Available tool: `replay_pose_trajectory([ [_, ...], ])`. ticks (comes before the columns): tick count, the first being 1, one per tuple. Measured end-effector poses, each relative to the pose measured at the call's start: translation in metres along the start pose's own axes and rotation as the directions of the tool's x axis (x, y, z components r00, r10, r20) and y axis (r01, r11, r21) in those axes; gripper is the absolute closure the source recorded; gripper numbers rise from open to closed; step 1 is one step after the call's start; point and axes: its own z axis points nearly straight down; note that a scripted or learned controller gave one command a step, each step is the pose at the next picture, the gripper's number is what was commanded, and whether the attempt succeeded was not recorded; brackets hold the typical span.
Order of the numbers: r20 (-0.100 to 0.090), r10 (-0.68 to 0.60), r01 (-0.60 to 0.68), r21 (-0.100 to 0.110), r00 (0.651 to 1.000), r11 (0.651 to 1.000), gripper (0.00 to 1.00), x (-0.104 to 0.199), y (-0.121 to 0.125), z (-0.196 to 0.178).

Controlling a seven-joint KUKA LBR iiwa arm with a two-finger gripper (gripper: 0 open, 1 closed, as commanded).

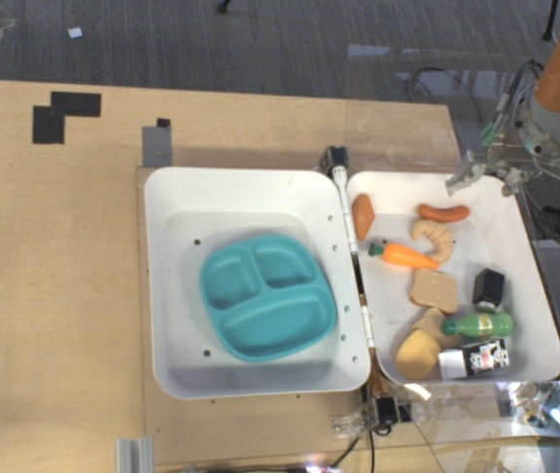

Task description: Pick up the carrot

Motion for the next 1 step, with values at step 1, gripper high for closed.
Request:
replay_pose_trajectory([
  [1, 0.001, -0.271, 0.271, -0.005, 0.963, 0.962, 0.0, 0.035, -0.0231, 0.1199],
])
